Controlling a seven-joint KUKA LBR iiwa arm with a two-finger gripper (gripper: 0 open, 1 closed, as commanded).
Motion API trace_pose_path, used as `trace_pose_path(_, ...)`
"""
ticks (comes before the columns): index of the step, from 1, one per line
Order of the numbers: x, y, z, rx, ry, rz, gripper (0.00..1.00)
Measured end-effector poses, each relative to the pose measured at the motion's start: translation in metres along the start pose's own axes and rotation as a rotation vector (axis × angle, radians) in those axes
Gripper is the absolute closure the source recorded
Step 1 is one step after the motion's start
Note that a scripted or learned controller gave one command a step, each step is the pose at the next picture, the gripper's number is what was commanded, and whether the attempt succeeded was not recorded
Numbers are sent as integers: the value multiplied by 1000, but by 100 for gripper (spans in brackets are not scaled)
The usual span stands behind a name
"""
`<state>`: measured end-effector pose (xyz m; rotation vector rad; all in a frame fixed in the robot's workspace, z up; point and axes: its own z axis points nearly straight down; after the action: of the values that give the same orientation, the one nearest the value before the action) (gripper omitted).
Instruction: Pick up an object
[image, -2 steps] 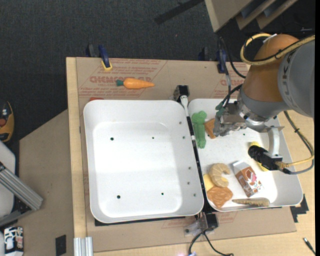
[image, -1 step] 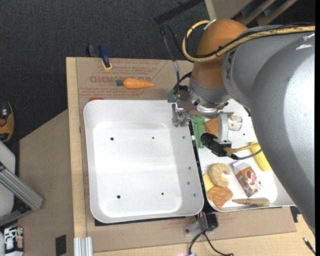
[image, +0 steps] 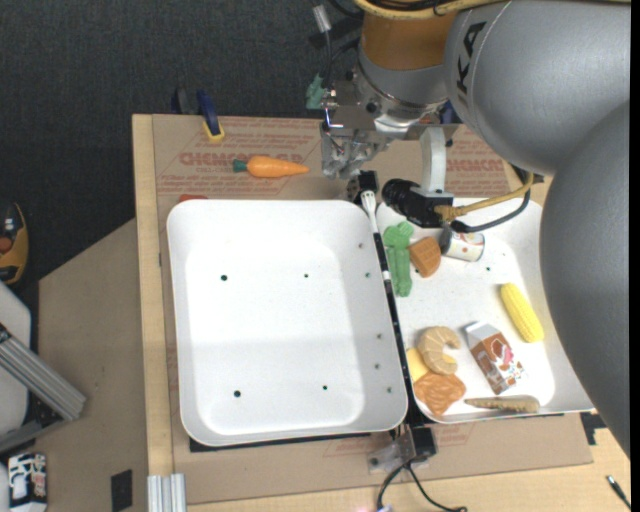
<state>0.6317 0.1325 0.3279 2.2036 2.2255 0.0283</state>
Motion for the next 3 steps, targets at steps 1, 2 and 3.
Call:
trace_pose_path(1, 73, -26, 92, 29, -5, 3, 100)
trace_pose_path(2, 92, -51, 218, 32, -8, 8, 100)
trace_pose_path(3, 93, -79, 141, 16, -3, 8, 100)
